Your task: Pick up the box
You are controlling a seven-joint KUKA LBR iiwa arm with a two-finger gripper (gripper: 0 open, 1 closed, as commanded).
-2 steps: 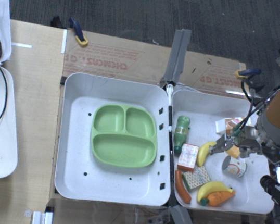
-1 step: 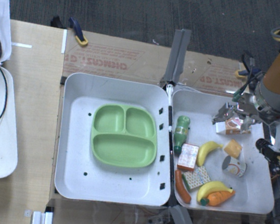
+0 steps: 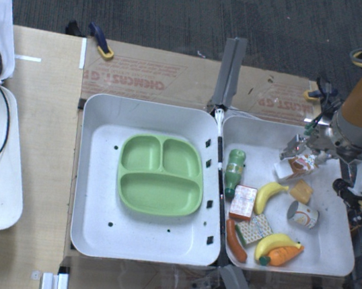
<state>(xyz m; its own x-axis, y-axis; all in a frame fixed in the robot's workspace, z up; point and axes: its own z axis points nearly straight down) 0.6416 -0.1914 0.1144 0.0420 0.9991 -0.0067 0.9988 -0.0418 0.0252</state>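
camera view: the box (image 3: 243, 202) lies in the right bin (image 3: 332, 266), centre-left, just beside the green bottle (image 3: 233, 172). judged light, stiff cardboard, slightly crushable; grip across its two long sides. the gripper (image 3: 299, 156) sits upper right over a small packet (image 3: 297, 165); open or closed cannot be told. count: two bananas, one cup, one carrot, one green tray (image 3: 160, 174).

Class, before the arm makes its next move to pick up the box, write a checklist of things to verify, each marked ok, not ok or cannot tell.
1. Small red-and-white printed box visible in right white bin: ok.
2. Box top uncovered: ok.
3. Gripper above box: not ok; it is near the bin's far side.
4. Room beside box: not ok; green bottle and yellow banana crowd it.
5. Fingers free: cannot tell.
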